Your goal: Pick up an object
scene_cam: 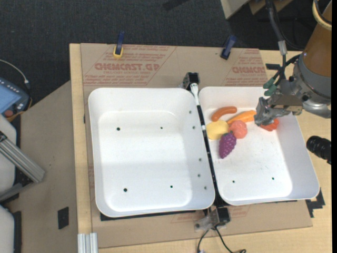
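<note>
1. Now the gripper (267,119) hangs low at the right bin's (295,188) upper right, over a red piece (270,125).
2. Whether its fingers are open or closed, I cannot tell.
3. Nearby toys cluster: sausage (224,112), carrot (241,116), purple grapes (227,144).

1 cam, fixed above bench (79,141), slanted down; we see both bins (142,152) whole, mid-range. Arm (316,62) enters frame right, left bin lying beyond its fingers.
</note>
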Controlling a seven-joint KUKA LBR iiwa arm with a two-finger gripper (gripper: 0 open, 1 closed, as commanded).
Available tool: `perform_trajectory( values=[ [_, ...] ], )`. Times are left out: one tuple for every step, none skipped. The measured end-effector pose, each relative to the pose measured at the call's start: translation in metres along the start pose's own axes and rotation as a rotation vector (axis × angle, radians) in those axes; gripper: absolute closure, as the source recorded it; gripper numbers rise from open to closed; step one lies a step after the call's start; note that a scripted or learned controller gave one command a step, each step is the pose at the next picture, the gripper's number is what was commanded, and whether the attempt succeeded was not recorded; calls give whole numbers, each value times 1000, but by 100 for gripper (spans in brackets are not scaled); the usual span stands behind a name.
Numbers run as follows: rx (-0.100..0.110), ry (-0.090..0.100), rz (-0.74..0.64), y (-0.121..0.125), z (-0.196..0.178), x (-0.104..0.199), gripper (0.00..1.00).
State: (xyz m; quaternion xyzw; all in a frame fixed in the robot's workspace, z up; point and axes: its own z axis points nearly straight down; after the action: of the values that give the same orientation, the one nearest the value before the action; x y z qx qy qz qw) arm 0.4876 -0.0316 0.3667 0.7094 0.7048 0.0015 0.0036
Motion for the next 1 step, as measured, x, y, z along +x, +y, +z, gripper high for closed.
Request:
perform_trajectory(
  values=[
    [-1,6,-16,-8,-59,79,100]
  ],
)
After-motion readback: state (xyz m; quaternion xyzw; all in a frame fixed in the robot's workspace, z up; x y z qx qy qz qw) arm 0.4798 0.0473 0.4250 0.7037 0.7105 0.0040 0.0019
